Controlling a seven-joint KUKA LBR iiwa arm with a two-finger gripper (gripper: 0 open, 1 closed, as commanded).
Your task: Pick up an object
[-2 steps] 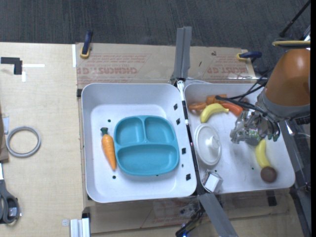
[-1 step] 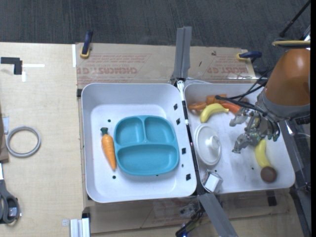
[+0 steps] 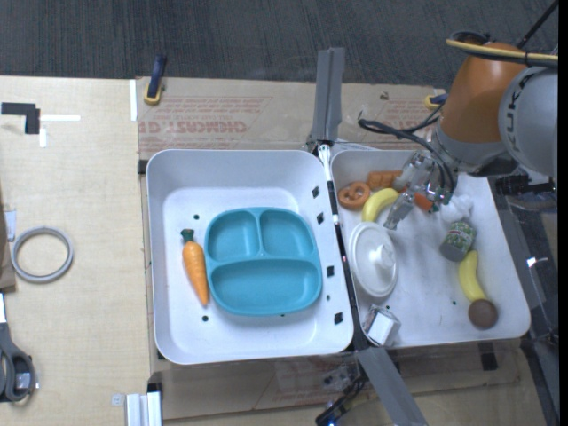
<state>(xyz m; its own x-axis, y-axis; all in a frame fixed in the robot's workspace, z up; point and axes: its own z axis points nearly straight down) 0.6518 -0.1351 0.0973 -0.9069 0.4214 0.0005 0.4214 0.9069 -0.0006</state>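
Two bins. Left bin (image 3: 164, 264): one carrot (image 3: 195, 264), one blue tray (image 3: 264, 261). Right bin (image 3: 506, 264): two bananas (image 3: 379, 204) (image 3: 469, 275), one white lid (image 3: 374, 258), one can (image 3: 458, 239), one brown ball (image 3: 482, 313). Gripper (image 3: 417, 198) at bin's rear; state cannot be determined.

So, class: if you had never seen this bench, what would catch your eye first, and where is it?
Most likely the bright turquoise three-compartment plastic plate in the middle of the left white bin, with an orange toy carrot lying beside it on its left. Next, the grey arm's orange band at the upper right, above the gripper, which hangs over the cluttered right white bin near a yellow toy banana.
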